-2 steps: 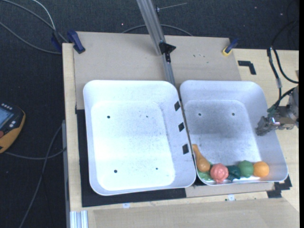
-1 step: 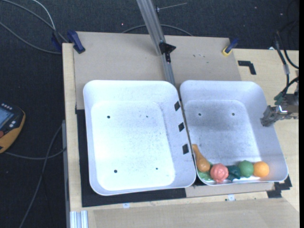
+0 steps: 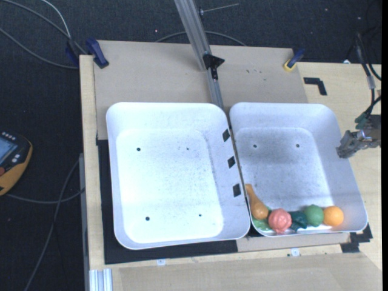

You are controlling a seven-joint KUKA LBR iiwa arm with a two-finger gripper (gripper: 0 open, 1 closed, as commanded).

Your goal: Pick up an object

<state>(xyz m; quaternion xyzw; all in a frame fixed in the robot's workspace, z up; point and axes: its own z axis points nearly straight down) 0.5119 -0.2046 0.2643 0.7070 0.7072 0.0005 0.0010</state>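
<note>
Claw (image 3: 353,143) at right edge of frame, finger state impossible to tell; toys (image 3: 297,217) down and left, strung along right bin's (image 3: 339,162) lower wall.

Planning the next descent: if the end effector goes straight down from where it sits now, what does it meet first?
Probably the right bin's right rim, not the toys; the end effector seems to hang over that edge, though depth is unclear.
</note>
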